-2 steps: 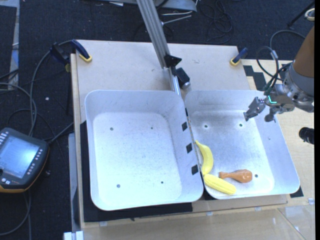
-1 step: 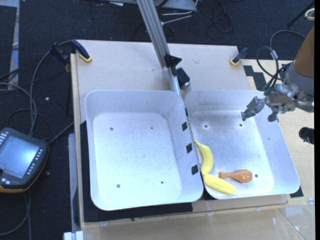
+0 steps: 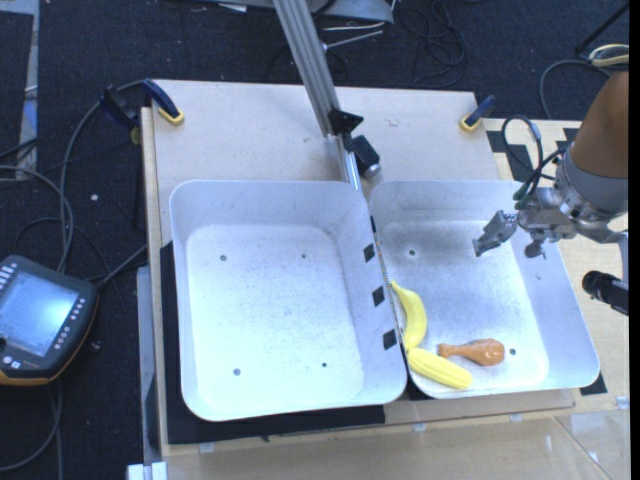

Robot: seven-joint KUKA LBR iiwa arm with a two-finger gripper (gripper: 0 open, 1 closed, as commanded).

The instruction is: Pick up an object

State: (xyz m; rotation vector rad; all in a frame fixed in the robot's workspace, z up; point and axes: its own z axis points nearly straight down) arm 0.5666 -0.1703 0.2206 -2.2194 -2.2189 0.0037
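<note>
In the right bin (image 3: pixel 560 318) a curved yellow banana (image 3: pixel 412 314) lies against the left wall. A second yellow piece (image 3: pixel 440 369) lies just in front of it, near the bin's front rim. An orange-brown drumstick-shaped toy (image 3: pixel 476 352) rests to the right of that piece. My gripper (image 3: pixel 512 242) hangs over the back right part of this bin, well behind these objects. Its two fingers stand apart, open, with nothing between them.
The left bin (image 3: pixel 200 268) sits beside the right one, and their walls meet along a central ridge (image 3: pixel 378 278). A slanted metal pole (image 3: pixel 312 58) rises behind the bins. A teach pendant (image 3: pixel 38 316) lies off the bench at the left.
</note>
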